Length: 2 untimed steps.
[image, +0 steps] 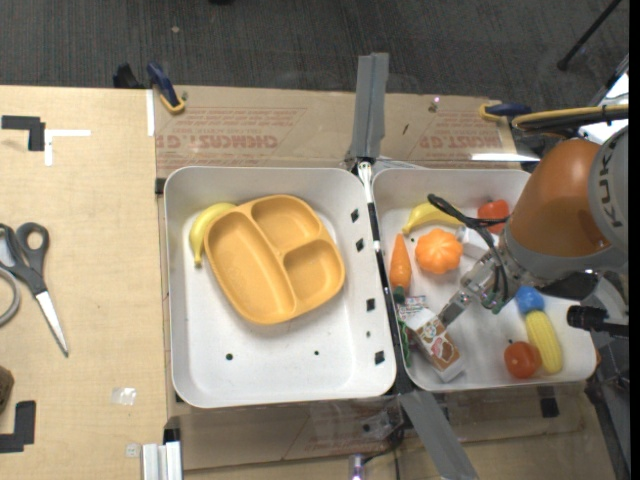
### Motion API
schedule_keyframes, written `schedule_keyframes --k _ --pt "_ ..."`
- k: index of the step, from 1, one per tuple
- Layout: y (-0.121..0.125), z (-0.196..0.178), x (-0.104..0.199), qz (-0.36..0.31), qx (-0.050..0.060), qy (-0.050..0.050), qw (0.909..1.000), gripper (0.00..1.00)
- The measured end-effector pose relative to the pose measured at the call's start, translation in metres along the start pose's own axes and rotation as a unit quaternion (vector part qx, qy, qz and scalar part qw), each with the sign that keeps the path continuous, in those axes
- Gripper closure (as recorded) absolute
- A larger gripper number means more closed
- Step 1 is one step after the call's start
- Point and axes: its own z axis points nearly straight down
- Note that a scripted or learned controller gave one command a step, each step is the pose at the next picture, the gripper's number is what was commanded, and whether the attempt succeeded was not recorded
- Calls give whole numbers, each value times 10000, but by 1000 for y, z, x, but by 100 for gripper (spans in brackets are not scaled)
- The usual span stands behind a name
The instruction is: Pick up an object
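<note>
Two bins side by side on the surface. In the left bin a divided tray sits toward the back, and a banana is tucked against the tray's left edge. Over in the right bin, a carrot lies along the left wall, with a round fruit just beside it and another banana behind that. A small carton rests near the front, left of a tomato and a corn cob. The gripper hangs between the round fruit and the carton. Far left on the surface, well apart from the bins, lie scissors.
</note>
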Motion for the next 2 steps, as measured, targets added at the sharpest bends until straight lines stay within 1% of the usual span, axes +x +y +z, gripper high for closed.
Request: schedule_keyframes --k 1,2 --pt "37 0 -14 1290 10 2 9916 0" --pt "82 -1 -58 1637 5 -2 9865 0"
